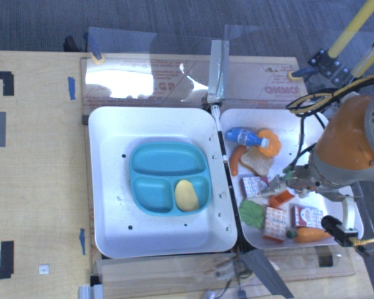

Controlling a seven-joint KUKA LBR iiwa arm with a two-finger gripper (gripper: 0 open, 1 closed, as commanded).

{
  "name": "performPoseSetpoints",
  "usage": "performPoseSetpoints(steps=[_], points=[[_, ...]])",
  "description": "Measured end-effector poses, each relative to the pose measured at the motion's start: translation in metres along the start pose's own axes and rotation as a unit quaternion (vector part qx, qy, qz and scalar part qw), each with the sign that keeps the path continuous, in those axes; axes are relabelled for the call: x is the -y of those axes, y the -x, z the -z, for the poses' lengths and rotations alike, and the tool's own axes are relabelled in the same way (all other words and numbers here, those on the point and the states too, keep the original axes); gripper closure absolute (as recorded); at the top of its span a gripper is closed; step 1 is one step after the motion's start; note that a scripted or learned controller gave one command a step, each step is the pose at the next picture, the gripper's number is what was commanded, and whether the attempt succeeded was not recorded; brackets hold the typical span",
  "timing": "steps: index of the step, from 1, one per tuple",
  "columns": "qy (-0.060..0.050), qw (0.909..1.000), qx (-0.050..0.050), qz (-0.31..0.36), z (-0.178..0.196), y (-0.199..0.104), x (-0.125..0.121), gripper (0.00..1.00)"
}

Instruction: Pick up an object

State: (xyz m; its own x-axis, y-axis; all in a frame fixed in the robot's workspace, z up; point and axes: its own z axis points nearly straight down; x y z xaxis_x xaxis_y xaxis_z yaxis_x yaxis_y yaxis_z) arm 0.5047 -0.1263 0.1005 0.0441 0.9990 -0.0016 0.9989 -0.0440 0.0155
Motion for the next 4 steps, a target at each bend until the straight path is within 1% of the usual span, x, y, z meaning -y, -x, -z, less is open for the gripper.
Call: performPoseSetpoints(steps=[1,2,3,4], points=[[-0.001,0.9988,-0.003,-0.049,-0.010,0.002,0.016,0.00],[-0.002,0.9987,-0.001,-0.052,-0.002,0.004,0.017,1.00],[-0.008,0.9926,0.000,-0.121,0.005,0.050,-0.029,1.00],[-0.006,0.9986,0.000,-0.052,0.042,0.054,-0.078,1.00]])
